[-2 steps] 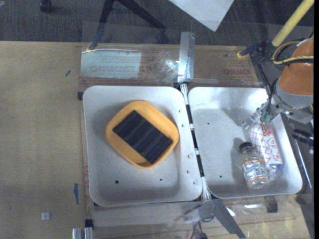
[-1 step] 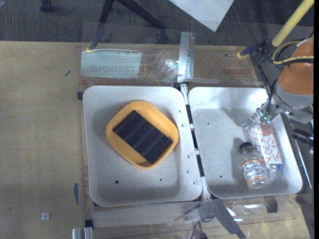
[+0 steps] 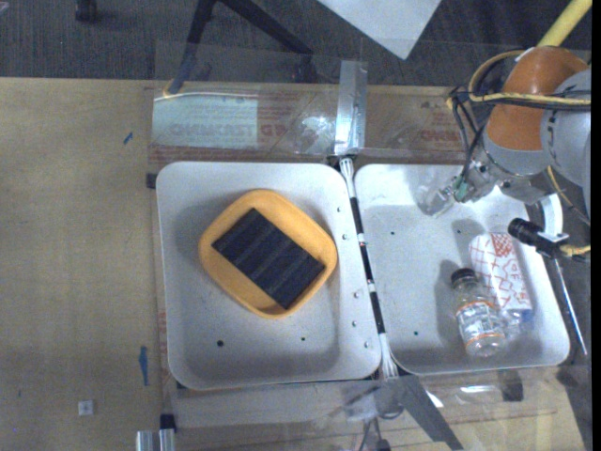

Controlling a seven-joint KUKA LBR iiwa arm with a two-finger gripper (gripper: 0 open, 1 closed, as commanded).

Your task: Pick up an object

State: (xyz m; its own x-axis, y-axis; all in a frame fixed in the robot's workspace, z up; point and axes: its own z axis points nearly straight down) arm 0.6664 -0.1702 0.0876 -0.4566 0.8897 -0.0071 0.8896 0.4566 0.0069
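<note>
Two white bins sit side by side; above the right one's far corner hangs the end effector, its state unclear.

The arm is cut off at the right edge, and its hand looks blurred.

The arm reaches in from the right, its orange band uppermost. Its gripper points down and leftward, hanging low.
</note>
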